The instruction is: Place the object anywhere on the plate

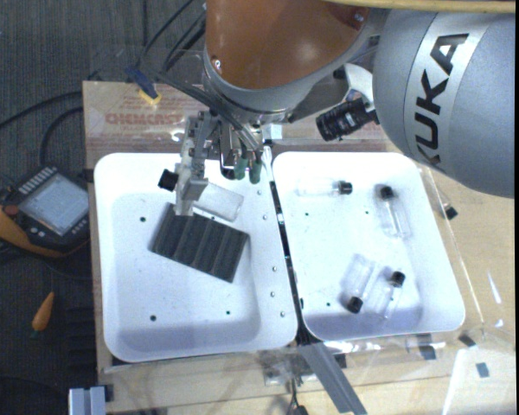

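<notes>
Gripper [190, 199] clamped on clear vial [216, 199] just above ridged dark plate [199, 245]; four more vials [392, 211] well right of it.

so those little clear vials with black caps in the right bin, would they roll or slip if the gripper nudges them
Probably both. The clear vials lie on their sides on the smooth floor of the right bin, so a sideways push would likely roll them. They look small, empty and glossy, so likely light and slippery between fingers. The black caps may make them curve as they roll.
</notes>
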`<state>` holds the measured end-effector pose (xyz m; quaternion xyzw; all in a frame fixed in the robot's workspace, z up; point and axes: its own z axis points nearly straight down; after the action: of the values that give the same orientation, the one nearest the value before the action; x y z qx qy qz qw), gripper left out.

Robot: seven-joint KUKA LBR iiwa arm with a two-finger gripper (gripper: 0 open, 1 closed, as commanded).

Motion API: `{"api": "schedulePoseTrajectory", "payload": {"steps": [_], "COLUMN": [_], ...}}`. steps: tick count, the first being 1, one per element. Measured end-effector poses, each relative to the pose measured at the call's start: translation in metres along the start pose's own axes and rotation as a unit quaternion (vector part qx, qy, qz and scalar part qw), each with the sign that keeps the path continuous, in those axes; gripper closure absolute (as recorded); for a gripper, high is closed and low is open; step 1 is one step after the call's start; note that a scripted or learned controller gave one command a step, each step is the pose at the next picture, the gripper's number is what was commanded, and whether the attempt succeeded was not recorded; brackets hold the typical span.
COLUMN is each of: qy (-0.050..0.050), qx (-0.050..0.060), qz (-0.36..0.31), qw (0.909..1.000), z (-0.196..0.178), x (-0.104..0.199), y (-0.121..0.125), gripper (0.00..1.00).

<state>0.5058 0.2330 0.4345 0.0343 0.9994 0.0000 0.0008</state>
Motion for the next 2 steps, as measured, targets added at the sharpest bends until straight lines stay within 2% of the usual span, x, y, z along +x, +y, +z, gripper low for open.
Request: {"api": "schedulePoseTrajectory", "payload": {"steps": [1, 2], "qy": [0.0, 0.0], "qx": [0.0, -0.001], "qz": [0.044, -0.162], "qw": [0.999, 0.9867], "z": [0.001, 0.074], "x": [-0.078, -0.135], "y": [-0.013, 0.009], "gripper": [1.0, 1.0]}}
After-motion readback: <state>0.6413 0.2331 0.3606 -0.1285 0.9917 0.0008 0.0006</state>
